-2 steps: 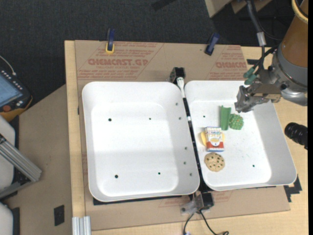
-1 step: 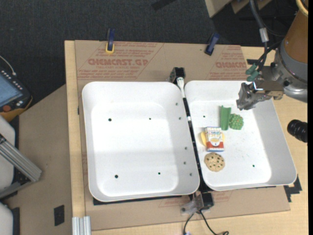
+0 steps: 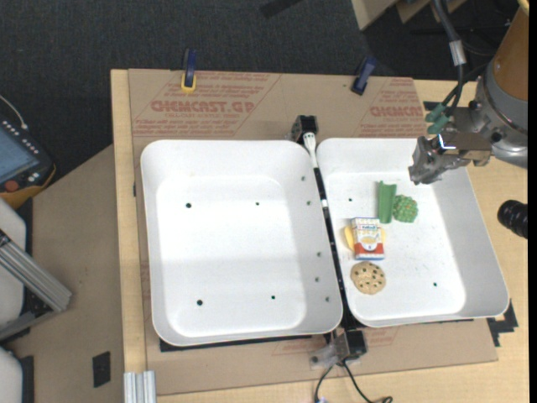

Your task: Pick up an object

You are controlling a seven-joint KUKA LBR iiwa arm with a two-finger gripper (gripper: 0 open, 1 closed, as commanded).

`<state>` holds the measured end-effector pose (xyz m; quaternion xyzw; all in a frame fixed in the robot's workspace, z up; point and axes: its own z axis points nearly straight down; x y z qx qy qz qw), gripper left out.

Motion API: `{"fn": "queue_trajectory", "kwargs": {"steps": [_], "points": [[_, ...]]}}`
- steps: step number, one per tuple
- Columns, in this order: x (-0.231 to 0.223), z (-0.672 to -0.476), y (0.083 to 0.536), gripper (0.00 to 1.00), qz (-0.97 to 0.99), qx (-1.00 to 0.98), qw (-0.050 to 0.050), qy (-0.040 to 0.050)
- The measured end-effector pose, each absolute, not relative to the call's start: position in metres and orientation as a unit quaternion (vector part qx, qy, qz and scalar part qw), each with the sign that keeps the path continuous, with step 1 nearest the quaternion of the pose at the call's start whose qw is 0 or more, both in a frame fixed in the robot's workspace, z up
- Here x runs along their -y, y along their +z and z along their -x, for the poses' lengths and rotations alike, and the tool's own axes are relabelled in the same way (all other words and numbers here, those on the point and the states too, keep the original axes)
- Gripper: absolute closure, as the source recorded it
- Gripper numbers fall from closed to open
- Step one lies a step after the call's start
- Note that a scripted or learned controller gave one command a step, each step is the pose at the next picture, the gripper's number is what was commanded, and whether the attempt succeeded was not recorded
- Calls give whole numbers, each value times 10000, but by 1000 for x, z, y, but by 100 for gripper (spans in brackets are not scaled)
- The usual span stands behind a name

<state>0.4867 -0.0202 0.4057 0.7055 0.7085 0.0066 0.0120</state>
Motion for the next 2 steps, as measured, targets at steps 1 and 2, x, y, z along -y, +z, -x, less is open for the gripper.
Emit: {"fn": "queue_trajectory", "kwargs": {"steps": [1,2], "points": [[20,-487,416,100,-7054,-7086,131,72],[20,-488,426,100,-7053,-7087,146,78]]}}
